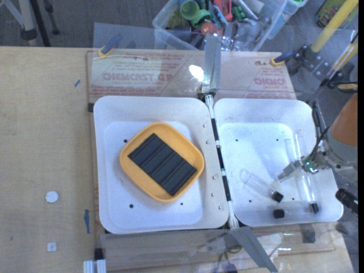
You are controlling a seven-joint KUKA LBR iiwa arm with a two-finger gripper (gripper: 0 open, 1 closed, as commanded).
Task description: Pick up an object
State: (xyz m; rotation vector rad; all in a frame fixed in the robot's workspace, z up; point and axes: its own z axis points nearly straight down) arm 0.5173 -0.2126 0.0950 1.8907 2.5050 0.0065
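My gripper (300, 167) reaches in from the right and hangs low over the right part of the right bin (250, 115). It is directly above a long clear tube (303, 181) with a black cap at its near end. A second clear tube (257, 183) with a black cap lies to the gripper's left, on the bin floor. A small loose black cap (278, 213) sits near the bin's front wall. The left bin (108, 152) holds a yellow square dish (161, 162) with a black ribbed insert. I see nothing lifted off the bin floor.
A clear storage box of colourful toys (227, 10) stands behind the bins. A cardboard sheet (148, 75) lies under the bins' far edge. The wooden bench (40, 141) stretches out to the left, with a small white disc (52, 197) on it.
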